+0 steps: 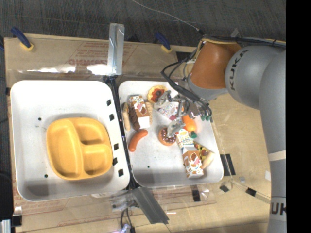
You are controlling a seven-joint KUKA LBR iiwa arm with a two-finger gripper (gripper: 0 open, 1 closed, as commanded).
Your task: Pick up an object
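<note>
Over the right bin (146, 176), upper-right part, gripper (181, 109) sits low in a clutter of toy food; whether it's open, closed or gripping anything, cannot tell, since the wrist hides it. Landmark: orange carrot-like piece (190, 123). Gripper just up-left of it, a pink-white packet (168, 110) left of it, chocolate donut (166, 136) down-left, sausage (137, 140) further left, small carton (193, 162) below, pizza slice (206, 154) down-right, brown carton (138, 111) far left near the bin's wall. Likely target is something in this pile, unclear which. Risks, judged: items touch, so a close may pinch two or nudge one aside; packet looks flat, may slip. Yellow tray (78, 147) is in the left bin (29, 93), well apart.
</note>
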